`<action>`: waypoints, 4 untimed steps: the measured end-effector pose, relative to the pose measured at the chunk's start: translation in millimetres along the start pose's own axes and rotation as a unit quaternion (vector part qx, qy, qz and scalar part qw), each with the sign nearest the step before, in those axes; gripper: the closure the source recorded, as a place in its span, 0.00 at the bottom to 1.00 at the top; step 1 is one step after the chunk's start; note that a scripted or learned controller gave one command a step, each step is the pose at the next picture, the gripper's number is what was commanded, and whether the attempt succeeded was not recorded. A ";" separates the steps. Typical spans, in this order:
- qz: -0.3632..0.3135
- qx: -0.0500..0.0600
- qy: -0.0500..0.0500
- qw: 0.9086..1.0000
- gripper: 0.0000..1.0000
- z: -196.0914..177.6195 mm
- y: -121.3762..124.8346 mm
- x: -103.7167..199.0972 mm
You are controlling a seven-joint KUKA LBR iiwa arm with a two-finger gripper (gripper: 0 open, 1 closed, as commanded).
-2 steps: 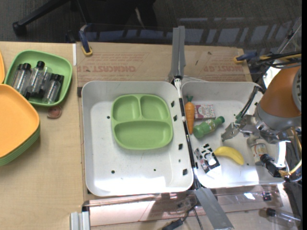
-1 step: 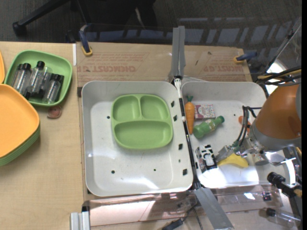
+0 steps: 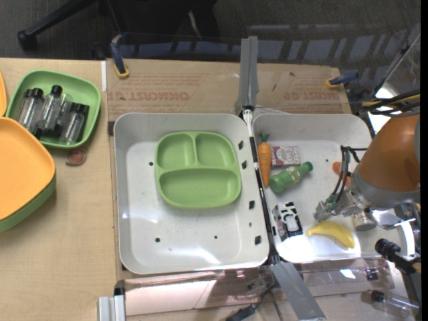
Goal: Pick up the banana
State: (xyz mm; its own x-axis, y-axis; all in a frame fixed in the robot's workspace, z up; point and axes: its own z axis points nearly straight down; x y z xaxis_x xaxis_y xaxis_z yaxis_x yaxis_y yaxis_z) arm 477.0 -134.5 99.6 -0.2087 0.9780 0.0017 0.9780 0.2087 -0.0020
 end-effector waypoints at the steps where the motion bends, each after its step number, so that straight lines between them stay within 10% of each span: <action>1: 0.145 0.000 -0.001 0.989 1.00 -105.9 18.8 -14.4; 2: 0.354 0.001 0.000 0.935 1.00 -34.3 -16.7 -74.9; 3: 0.526 0.001 -0.001 0.850 1.00 -66.9 -14.7 -68.7; 4: 0.681 0.001 -0.001 0.732 1.00 -112.7 -11.2 -52.7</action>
State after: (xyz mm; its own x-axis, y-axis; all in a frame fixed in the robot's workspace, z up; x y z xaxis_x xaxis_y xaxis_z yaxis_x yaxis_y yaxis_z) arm 477.3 -188.5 212.2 0.9601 0.2795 -0.0048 0.2795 -0.9602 -0.0011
